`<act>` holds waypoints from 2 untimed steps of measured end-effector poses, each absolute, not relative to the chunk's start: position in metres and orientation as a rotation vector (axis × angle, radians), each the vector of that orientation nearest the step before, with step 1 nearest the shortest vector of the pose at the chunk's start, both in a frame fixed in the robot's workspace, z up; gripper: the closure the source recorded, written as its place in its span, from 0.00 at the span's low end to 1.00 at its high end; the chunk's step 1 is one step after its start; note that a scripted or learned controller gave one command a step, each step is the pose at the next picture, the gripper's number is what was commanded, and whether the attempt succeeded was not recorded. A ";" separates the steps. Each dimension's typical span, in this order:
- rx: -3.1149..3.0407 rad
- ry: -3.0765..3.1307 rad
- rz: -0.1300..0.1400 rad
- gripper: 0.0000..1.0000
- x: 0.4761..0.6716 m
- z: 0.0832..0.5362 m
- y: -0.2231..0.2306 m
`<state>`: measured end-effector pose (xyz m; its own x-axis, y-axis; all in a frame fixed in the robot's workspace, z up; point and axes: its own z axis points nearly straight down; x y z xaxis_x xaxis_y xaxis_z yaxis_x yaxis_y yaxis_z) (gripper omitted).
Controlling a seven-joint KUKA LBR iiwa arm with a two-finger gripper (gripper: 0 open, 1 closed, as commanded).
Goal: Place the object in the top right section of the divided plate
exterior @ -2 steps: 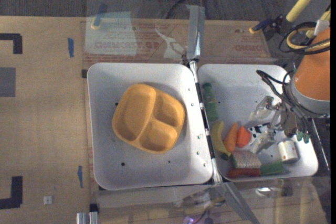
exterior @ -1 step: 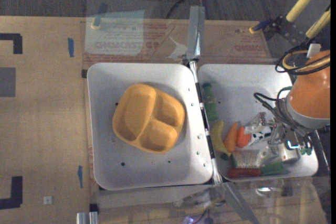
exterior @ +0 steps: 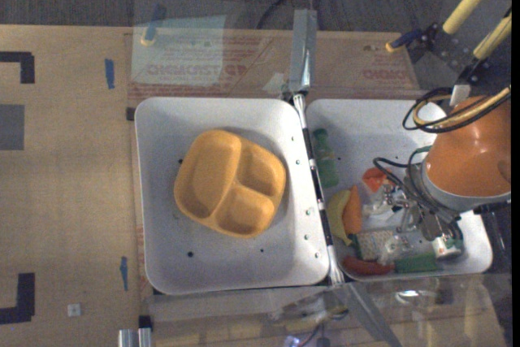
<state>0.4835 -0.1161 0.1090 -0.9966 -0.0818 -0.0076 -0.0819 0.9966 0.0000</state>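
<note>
Right of the divided plate (exterior: 230, 183), end effector (exterior: 410, 219) hovers over toys; grip state unclear, picking comes next.

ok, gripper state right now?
Gripper: cannot be told. It is low over the toy food in the right bin; the orange divided plate sits in the left bin.

Orange divided plate (exterior: 230, 183) in left bin (exterior: 162, 256), end effector (exterior: 406, 215) over toys in right bin (exterior: 366, 122)
</note>
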 end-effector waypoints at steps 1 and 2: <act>-0.130 3.124 0.000 1.00 0.485 0.120 -0.115; -0.741 3.031 -0.020 1.00 0.522 0.100 -0.100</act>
<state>0.5223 -0.1003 0.1004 -0.8869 -0.4615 -0.0177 -0.4613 0.8871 -0.0173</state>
